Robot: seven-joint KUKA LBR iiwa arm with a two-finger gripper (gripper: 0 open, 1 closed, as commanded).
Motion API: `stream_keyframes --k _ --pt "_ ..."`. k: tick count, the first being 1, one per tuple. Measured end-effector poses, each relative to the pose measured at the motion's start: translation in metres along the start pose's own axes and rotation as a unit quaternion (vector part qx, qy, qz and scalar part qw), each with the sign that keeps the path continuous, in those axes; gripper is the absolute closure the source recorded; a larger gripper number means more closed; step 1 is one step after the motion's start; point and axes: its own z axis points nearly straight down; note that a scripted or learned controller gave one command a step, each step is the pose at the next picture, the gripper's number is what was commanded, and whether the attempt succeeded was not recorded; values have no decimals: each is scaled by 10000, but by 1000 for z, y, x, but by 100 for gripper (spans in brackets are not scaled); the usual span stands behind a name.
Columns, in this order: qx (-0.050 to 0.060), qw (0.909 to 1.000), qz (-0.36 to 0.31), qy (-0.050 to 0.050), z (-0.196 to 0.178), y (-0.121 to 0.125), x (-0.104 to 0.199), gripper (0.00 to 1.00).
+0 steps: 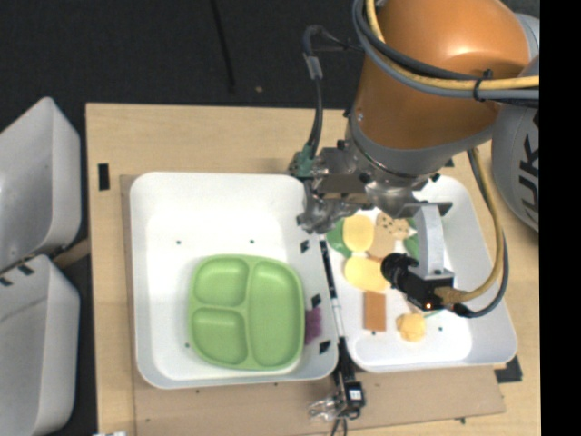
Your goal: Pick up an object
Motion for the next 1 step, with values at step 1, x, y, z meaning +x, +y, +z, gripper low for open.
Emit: stream_keyframes --k 1 --pt "72 10000 48 -21 178 -2 -18 100"
